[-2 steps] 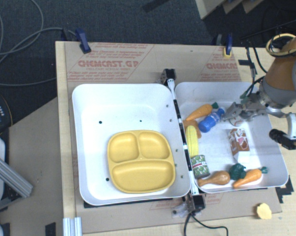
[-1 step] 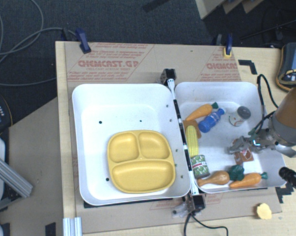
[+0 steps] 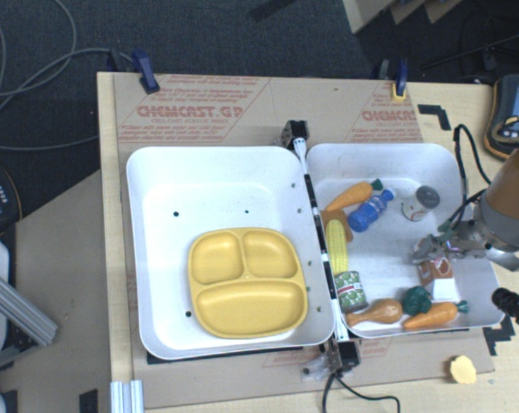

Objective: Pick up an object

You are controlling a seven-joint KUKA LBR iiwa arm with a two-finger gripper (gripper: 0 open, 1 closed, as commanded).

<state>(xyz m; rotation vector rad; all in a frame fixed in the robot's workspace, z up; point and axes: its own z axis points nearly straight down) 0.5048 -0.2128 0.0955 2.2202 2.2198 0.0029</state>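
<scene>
My gripper (image 3: 433, 249) is low over the right side of the right bin (image 3: 388, 155), its metal end just above a brown packet (image 3: 436, 270). A white block (image 3: 446, 288) lies right below that packet. Close by at the front sit a green broccoli (image 3: 417, 299) and an orange carrot (image 3: 432, 317). To the gripper's upper left is a grey round piece (image 3: 426, 198). Farther left lie a blue bottle (image 3: 368, 212), a second carrot (image 3: 349, 198), a corn cob (image 3: 336, 243), a green can (image 3: 351, 290) and a tan gourd (image 3: 377, 312).
The left bin (image 3: 156, 188) holds a yellow divided plate (image 3: 246, 282). The grey arm (image 3: 509, 209) reaches in over the right bin's right wall. A small yellow piece (image 3: 462, 369) lies on the bench outside the bins at the front right.
</scene>
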